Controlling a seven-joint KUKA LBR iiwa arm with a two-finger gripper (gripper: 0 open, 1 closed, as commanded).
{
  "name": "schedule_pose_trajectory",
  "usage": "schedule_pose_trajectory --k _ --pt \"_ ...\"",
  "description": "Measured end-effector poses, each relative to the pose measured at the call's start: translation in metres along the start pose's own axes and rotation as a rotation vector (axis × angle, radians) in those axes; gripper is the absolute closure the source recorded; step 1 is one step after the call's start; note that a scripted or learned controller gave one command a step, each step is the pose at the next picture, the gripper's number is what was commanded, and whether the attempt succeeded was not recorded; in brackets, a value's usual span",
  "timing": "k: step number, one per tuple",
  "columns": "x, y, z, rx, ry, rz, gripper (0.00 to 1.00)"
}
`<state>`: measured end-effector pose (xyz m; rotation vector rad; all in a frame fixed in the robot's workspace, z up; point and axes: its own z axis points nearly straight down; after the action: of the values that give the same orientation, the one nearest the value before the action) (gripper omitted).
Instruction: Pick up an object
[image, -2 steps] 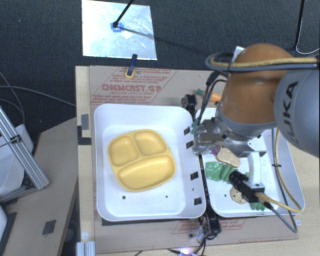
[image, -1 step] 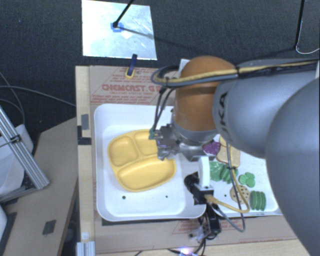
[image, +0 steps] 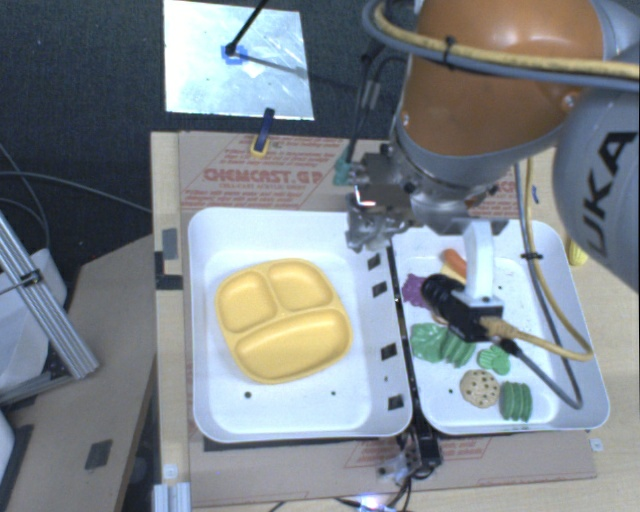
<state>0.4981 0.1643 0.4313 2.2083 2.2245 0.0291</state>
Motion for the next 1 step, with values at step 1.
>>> schedule_pose_trajectory --k 1 --pt "-0.0007 -0.0001 -0.0012 0.014 -0.007 -0.004 1.0"
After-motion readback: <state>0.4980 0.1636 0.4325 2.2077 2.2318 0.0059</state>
